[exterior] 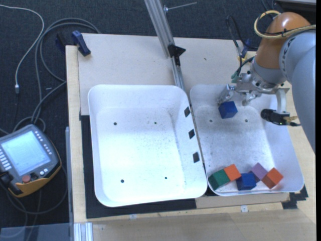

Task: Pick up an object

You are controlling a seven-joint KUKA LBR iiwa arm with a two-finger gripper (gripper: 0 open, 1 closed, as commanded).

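Right bin (281, 134) (white, shallow) — over it the gripper (229, 100) clamps a blue cube (228, 109).

The grey arm with its orange band reaches in from the right of the camera view, its wrist bent downward, and the end effector (231, 98) has its fingers closed on a blue cube (228, 109)

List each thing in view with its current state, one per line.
tool: low over the right bin, right above the blue cube
blue cube: tilted, at the tool's tip
right bin: holds five blocks clustered at its near edge
left bin: sits beside the right bin
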